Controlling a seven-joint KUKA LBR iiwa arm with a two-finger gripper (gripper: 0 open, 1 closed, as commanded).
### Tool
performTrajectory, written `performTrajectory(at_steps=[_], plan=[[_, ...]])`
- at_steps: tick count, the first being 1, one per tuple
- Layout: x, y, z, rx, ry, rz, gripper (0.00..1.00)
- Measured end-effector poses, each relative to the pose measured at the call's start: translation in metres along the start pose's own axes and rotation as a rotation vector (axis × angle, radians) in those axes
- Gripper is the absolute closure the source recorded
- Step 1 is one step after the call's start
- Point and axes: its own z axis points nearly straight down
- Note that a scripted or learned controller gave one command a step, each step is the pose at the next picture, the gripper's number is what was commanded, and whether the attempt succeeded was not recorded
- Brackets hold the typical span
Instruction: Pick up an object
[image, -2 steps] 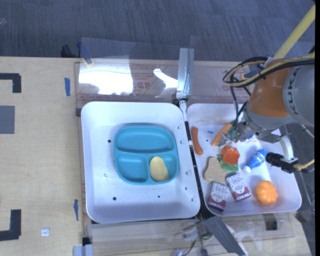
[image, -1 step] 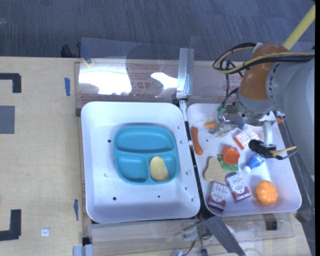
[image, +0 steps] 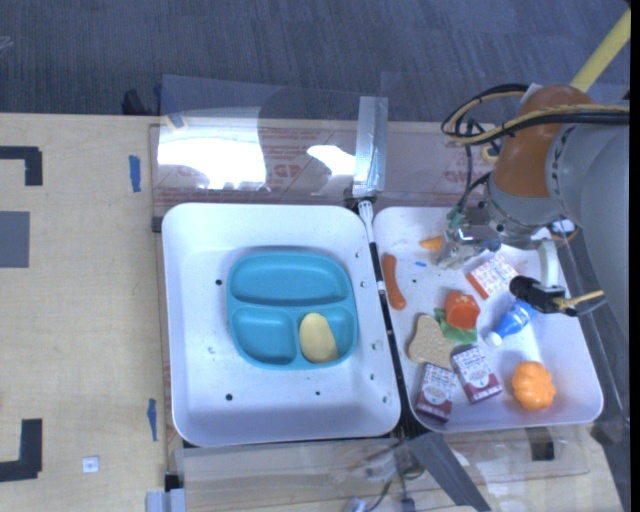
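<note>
From my station I see the arm reaching in over the far right corner of the right bin, with the gripper low near that bin's far edge. I cannot tell whether the tool is spread or pressed together, and I see nothing between its tips. Just beside it, toward the bin's left edge, lies a small orange bit. A red-and-white packet lies close by, toward the bin's middle. Along the left edge of this bin lies an orange sausage, set lengthwise. In the middle sits a red pepper with some green at its base, touching a toast slice on its left. A blue bottle lies tilted toward the right edge. Near the near edge are two dark red cartons, the left carton close to the near left corner and the right carton just beside it. An orange rests near the near right corner. The left bin holds a blue tray in its middle, and a yellow egg lies in the tray's near right compartment.
</note>
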Motion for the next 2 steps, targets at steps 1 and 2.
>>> performTrajectory(at_steps=[1,2], plan=[[-0.0005,0.001,0.0002,-0.006,-0.004,-0.001,0.0],[-0.008,0.007,0.0006,0.012,0.005,0.023,0.0]])
